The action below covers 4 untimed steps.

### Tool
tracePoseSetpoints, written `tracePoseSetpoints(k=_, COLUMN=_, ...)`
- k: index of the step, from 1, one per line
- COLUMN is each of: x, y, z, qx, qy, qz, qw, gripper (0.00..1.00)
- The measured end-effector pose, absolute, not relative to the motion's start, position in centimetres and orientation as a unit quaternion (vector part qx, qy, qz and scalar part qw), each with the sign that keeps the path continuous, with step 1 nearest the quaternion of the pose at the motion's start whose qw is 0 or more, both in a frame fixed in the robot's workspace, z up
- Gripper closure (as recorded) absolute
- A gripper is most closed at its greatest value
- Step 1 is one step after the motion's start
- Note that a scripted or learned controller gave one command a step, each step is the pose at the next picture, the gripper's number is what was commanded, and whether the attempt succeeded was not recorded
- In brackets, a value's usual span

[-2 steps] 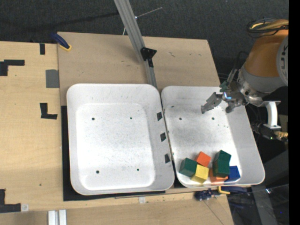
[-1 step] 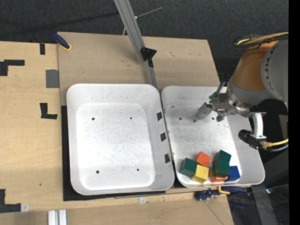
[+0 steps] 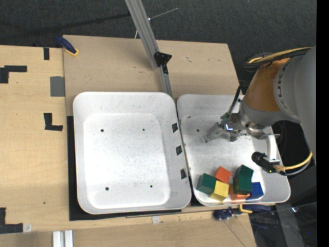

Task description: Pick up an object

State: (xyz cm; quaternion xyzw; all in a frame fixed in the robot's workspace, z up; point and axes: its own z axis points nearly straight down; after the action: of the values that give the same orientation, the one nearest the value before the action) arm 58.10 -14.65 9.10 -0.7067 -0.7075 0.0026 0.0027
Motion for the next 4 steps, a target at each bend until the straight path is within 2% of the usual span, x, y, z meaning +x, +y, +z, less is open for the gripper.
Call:
tracePoseSetpoints(k=1, x=58.3, y=-14.5, z=10.4, qx=-0.706, qy=-0.708, qz=0.0006, qw=0.001, gripper=1.0)
tracePoseSetpoints(k=2, x=58.2, y=-14.7, z=16.7, qx=-0.707, qy=-0.708, qz=-0.0015, qw=-0.002, gripper=1.0)
tracePoseSetpoints(k=4, x=58.1, y=-15.6, z=27.3, qx=-0.706, qy=-0.708, qz=-0.0013, qw=-0.002, gripper=1.0)
